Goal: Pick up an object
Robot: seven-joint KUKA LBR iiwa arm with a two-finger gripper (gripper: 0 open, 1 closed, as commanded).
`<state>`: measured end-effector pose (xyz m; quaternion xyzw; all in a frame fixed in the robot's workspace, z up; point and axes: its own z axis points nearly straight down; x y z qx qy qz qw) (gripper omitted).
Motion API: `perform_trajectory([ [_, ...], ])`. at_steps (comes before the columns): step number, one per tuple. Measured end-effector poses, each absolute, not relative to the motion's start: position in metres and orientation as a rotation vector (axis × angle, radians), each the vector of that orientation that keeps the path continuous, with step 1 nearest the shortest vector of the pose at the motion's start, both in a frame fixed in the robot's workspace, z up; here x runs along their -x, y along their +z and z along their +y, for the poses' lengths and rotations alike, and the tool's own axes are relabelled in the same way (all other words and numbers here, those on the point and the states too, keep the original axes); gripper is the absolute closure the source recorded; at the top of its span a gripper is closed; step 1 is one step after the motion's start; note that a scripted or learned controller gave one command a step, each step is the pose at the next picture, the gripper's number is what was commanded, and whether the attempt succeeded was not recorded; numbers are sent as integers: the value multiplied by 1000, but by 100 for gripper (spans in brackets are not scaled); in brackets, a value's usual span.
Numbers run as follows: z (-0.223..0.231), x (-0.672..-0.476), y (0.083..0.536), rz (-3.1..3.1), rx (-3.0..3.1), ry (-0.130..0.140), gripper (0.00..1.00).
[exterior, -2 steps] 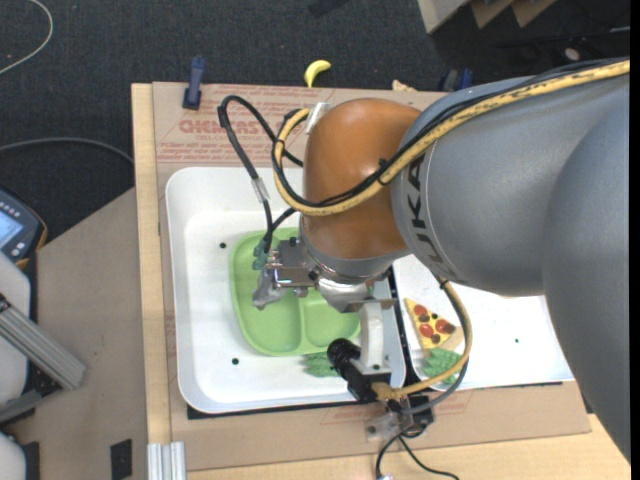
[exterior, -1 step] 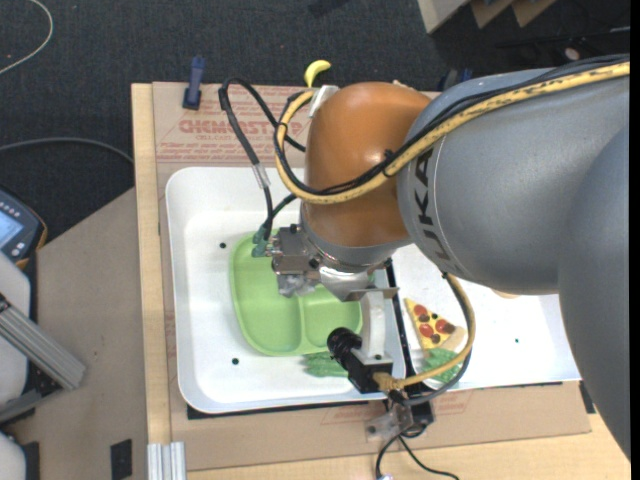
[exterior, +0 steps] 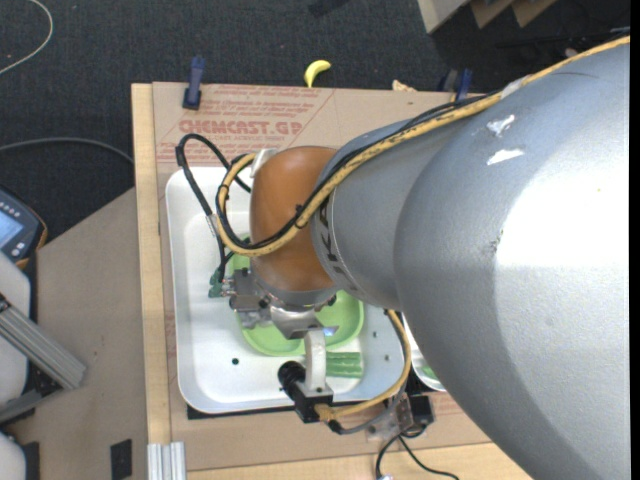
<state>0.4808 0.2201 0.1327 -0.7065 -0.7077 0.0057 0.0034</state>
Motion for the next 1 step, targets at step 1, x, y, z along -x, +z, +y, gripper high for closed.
perform_trajectory([
  [1, 192, -526, 185, -2220, 2229, -8, 100],
])
